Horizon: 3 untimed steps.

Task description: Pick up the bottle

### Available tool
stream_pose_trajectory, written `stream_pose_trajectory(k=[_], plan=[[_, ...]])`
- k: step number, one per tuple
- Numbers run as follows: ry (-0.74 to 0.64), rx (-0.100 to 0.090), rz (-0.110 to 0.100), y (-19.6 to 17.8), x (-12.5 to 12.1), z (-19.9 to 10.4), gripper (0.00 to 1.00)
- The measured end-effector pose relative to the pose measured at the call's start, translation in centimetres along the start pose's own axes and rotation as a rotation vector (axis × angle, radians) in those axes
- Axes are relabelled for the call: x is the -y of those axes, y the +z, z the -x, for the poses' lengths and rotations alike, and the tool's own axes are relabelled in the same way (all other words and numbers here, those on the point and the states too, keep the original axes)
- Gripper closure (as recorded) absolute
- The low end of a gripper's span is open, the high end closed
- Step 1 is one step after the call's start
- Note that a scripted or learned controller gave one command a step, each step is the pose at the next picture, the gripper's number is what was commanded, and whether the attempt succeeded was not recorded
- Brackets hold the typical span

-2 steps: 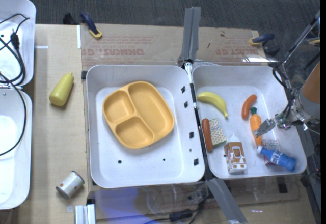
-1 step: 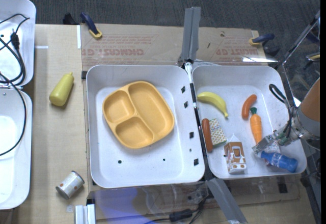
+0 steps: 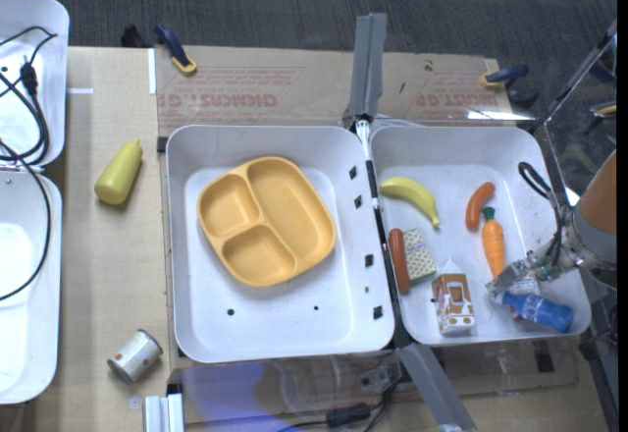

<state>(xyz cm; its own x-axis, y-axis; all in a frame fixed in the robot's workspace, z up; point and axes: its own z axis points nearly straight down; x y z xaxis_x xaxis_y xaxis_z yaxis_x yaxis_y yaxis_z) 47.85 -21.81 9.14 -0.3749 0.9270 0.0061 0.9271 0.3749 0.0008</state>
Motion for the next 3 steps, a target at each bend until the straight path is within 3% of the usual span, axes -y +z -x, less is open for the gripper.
stream_pose_trajectory(k=[3], plan=[[0.000,0.000,0.000,0.00,0.00,0.00,0.00]])
